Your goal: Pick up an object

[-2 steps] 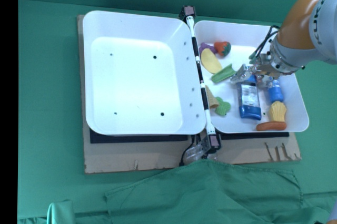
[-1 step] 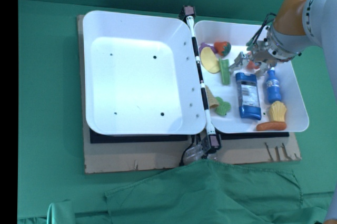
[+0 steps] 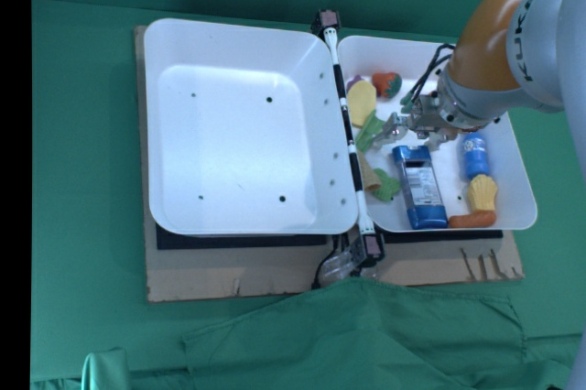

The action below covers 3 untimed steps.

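Two shallow white bins are sitting side by side on a cardboard sheet over green cloth, and nearest the camera a fold of that green cloth [image 3: 366,333] is lying bunched across the bench's front edge. Just behind it, the left bin [image 3: 183,59] is showing bare white floor, while the right bin [image 3: 522,205] is carrying the whole jumble of candidates, apparently so the arm has one stocked side to pick from. Along that bin's front wall an orange sausage-shaped toy [image 3: 472,219] is lying beside a yellow ridged piece [image 3: 482,192], with a blue packet [image 3: 419,187] flat on the floor and a blue bottle [image 3: 474,156] just right of it. Farther in, the gripper [image 3: 403,130] is reaching down from the right over a green toy [image 3: 371,134], close to it or touching; whether the claw is released or clenched on anything cannot be told from this angle. Beyond, a yellow toy [image 3: 362,102] and a red strawberry [image 3: 387,84] are resting near the far wall. Judging by the claw's position, the green toy seems the likeliest target.
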### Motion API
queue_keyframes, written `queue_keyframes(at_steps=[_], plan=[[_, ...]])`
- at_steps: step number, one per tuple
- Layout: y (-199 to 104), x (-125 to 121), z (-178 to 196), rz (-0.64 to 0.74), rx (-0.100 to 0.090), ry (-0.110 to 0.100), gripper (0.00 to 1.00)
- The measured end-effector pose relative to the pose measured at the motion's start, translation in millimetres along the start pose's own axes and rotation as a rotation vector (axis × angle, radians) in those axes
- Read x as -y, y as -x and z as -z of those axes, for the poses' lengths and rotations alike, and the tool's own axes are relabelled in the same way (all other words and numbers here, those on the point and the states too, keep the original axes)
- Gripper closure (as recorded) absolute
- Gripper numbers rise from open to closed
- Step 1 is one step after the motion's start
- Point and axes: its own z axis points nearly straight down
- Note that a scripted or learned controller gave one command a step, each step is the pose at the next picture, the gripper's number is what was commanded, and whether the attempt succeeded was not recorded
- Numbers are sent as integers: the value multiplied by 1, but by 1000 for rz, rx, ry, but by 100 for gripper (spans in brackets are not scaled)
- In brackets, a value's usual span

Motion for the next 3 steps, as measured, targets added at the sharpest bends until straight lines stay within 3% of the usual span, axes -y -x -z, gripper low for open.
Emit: queue_keyframes(at_steps=[1,2,3], plan=[[9,12,0,-1,-4,1,0],[6,42,1,-2,-1,3,0],[8,40,11,-5,-1,4,100]])
